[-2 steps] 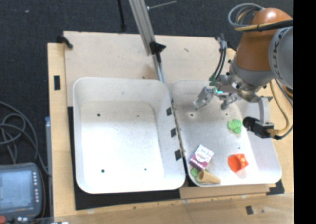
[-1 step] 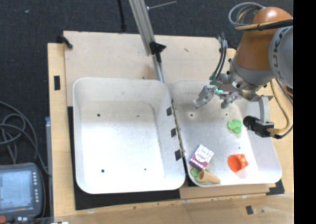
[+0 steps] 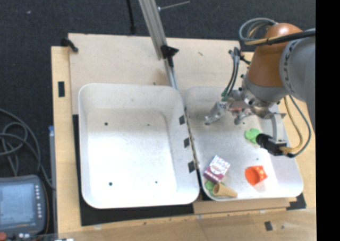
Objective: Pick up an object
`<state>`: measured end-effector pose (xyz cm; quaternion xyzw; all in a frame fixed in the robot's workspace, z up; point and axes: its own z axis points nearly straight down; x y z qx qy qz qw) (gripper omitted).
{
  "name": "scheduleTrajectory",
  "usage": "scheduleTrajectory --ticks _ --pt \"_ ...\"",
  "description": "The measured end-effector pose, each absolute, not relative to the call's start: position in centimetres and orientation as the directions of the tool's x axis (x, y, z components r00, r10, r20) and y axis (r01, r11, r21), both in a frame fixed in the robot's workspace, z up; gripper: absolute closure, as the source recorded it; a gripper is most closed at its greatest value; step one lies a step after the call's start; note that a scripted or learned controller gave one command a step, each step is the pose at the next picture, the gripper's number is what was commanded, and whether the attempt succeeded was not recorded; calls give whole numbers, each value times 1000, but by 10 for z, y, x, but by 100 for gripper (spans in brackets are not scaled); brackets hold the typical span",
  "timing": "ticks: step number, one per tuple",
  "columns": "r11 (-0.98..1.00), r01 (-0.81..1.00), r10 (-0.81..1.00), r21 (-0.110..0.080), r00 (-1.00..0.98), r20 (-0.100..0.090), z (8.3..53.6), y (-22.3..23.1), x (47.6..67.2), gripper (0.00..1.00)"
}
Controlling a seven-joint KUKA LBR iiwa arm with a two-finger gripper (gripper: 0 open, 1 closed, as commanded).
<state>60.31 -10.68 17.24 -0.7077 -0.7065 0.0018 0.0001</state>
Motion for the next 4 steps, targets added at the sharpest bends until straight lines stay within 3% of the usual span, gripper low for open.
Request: scheduleTrajectory --ticks 1,2,3,4 --pt "-3 1000 1000 -5 3 -2 109 -110 603 0" --pt "-5 1000 1000 -1 5 -2 101 -111 604 0" --pt "-11 1000 1000 3 11 1 112 -112 605 100" --pt "-4 1000 1000 6 4 -1 162 -122 608 100"
